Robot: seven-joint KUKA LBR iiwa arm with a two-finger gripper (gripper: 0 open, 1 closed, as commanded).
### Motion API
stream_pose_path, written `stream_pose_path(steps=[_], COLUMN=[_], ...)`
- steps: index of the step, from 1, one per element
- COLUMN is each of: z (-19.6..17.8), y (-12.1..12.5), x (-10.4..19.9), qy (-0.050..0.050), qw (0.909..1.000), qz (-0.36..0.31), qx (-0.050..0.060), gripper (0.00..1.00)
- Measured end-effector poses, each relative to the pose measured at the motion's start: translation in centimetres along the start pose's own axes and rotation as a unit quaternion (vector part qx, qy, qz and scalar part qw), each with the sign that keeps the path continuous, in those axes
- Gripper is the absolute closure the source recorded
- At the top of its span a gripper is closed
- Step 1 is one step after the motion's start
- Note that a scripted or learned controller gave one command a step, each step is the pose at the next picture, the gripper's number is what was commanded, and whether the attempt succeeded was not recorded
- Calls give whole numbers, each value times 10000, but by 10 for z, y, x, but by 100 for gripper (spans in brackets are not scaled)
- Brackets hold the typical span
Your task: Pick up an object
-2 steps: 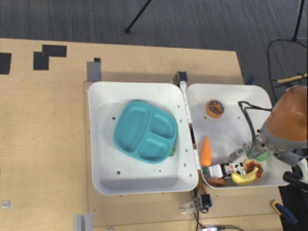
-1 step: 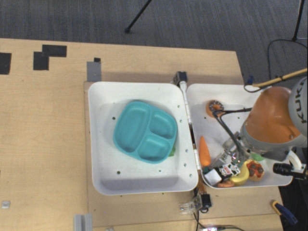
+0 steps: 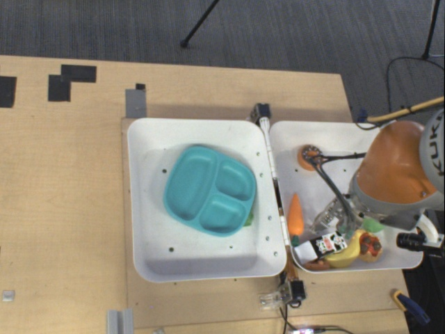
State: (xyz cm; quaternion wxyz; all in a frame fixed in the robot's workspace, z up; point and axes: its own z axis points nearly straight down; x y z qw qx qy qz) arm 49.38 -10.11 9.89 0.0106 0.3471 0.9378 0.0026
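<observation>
My gripper [image 3: 332, 221] hangs low in the right bin [image 3: 334, 134], near its front. The arm's orange band [image 3: 396, 162] rises behind it. An orange carrot [image 3: 295, 214] lies just left of the gripper, along the bin's left wall. In front of the gripper sit a black-and-white item [image 3: 327, 244] and a yellow banana [image 3: 350, 252]. A green piece [image 3: 373, 224] and a red-orange piece [image 3: 372, 248] lie to its right. Nothing is visibly held.
The left bin [image 3: 149, 186] holds a teal divided plate [image 3: 211, 190] with a bit of green [image 3: 249, 219] under its right edge. A small orange round thing [image 3: 309, 156] sits at the right bin's back left. The arm hides the bin's right part.
</observation>
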Motion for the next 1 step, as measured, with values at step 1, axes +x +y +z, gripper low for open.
stream_pose_path(steps=[1], z=[-86], y=[47], x=[45], qy=[75], qw=[9928], qz=[-1198], qx=[34], gripper=[100])
